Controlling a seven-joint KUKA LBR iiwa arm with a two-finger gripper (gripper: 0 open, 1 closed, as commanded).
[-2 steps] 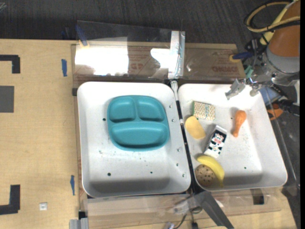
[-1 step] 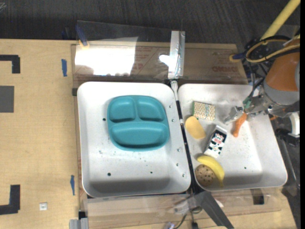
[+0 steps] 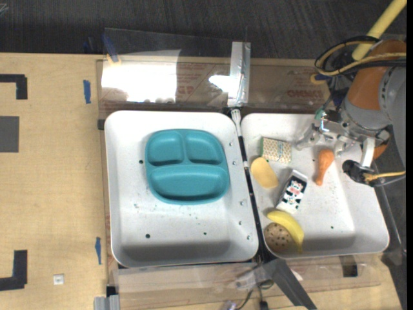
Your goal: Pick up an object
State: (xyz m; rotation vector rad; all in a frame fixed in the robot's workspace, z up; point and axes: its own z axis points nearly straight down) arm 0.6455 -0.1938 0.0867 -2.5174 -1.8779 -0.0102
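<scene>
Carrot [image 3: 324, 164], your nearest pick, lies in the right bin [image 3: 361, 234] just below the gripper [image 3: 329, 136] (I cannot tell its state). You also have there a patterned card [image 3: 276, 150], a lemon [image 3: 263, 172], a small printed box [image 3: 294, 193], a banana [image 3: 288, 225] and a cookie [image 3: 277, 237]. Your left bin [image 3: 122, 192] holds a teal divided plate [image 3: 187, 165].

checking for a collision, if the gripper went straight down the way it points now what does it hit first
Most likely the orange carrot, which lies directly below the gripper in the right bin. Whether the carrot is already at the fingertips is unclear, since the slanted view hides depth. Past it is only bare bin floor.
</scene>
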